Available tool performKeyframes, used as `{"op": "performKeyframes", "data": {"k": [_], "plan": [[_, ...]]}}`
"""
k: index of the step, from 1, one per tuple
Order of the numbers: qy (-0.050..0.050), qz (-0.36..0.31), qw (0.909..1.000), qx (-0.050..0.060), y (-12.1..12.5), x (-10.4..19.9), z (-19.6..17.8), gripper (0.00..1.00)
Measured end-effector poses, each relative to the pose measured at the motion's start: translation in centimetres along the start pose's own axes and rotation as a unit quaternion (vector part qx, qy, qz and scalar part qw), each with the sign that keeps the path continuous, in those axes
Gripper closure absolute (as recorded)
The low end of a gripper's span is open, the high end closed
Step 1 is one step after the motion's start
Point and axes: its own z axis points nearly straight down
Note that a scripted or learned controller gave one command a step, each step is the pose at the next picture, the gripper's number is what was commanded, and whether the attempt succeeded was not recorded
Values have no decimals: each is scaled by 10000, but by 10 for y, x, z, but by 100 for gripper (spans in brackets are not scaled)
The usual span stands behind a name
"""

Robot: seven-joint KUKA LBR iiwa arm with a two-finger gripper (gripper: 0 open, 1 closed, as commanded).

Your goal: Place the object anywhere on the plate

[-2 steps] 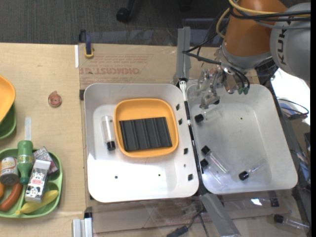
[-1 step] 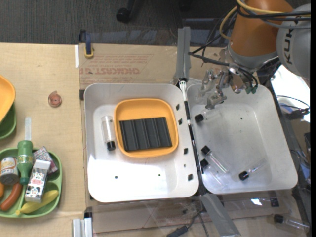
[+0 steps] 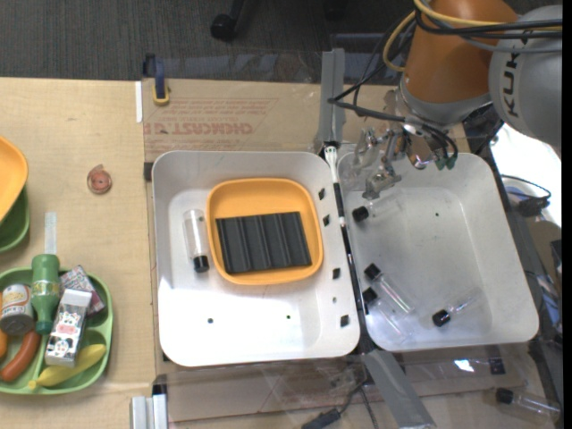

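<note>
**Operator:** I have the end effector (image 3: 386, 164) hanging over the far left corner of the right bin (image 3: 500, 239), below the orange band (image 3: 451, 38) of the arm; cables crowd around it, and I cannot tell whether it is apart, together, or clamped on anything.

**Colleague:** And what lies under it?

**Operator:** In that right bin I see several clear vials with black caps; one (image 3: 384, 289) lies near the left wall, another (image 3: 451, 311) near the front; a small black piece (image 3: 360, 213) sits just below the end effector.

**Colleague:** Where is the plate?

**Operator:** The orange plate (image 3: 264, 195) sits in the left bin (image 3: 250, 338), toward its far side, with a dark ribbed block (image 3: 264, 242) lying flat on it; a clear vial with a black cap (image 3: 195, 239) lies just beside the plate's left edge, on the bin floor, not on the plate.

**Colleague:** Anything else on the table?

**Operator:** A green tray of toy food (image 3: 54, 324) stands well apart, at the left.
</note>
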Motion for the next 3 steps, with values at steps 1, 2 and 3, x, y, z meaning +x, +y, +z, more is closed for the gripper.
{"op": "performKeyframes", "data": {"k": [1, 2, 3], "plan": [[-10, -308, 9995, 5, -20, 6, -1, 100], [-5, -979, 9952, 0, -3, 1, 0, 100], [-2, -1207, 9927, -1, 4, -1, -1, 100]]}}
